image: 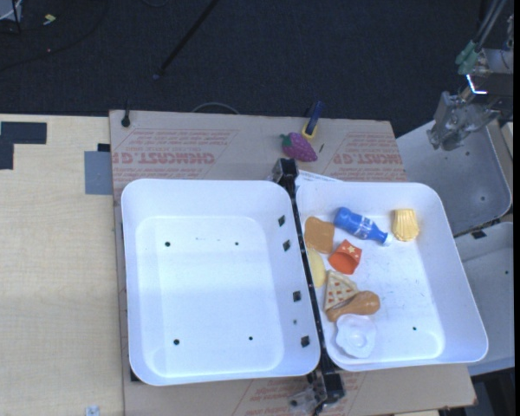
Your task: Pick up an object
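Our pincer (pixel 455 128) hangs high at the view's right, beyond the far right corner of the right bin (pixel 464 319) and over no object; we cannot tell how it is set. The grey wrist rises from it toward the upper right.

Below and left of it, nearest, lies the yellow piece (pixel 405 224), then the blue bottle (pixel 360 224) on its side. Further left and down sit the orange block (pixel 319 233), red piece (pixel 346 256), pizza slice (pixel 336 291), drumstick (pixel 357 303) and white shell (pixel 356 337), crowded near the divider.

We judge these to be light, stiff plastic toys, smooth and apt to slip. The bottle stands apart from its neighbours; taking it across its body looks best.

The left bin (pixel 139 232) lies furthest. On the bench beyond the bins lies a purple toy (pixel 301 146).
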`<state>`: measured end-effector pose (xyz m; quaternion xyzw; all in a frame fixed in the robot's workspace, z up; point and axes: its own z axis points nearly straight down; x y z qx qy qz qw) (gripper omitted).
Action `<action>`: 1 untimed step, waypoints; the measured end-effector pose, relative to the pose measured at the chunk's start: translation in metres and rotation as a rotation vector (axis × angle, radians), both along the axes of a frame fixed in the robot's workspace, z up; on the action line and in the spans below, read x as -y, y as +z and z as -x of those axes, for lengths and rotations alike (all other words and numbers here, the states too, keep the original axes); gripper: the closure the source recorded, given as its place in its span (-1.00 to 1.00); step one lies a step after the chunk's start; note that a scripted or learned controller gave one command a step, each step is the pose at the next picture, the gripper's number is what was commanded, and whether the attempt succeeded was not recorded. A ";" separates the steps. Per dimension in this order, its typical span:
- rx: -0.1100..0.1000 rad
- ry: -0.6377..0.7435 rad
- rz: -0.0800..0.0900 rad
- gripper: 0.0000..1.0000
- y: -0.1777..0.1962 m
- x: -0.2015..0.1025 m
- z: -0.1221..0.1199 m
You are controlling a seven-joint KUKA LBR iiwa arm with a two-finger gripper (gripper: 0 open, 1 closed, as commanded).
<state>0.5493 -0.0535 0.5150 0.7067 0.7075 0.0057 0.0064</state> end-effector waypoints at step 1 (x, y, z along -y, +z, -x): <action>-0.028 -0.003 -0.001 1.00 -0.099 0.020 -0.021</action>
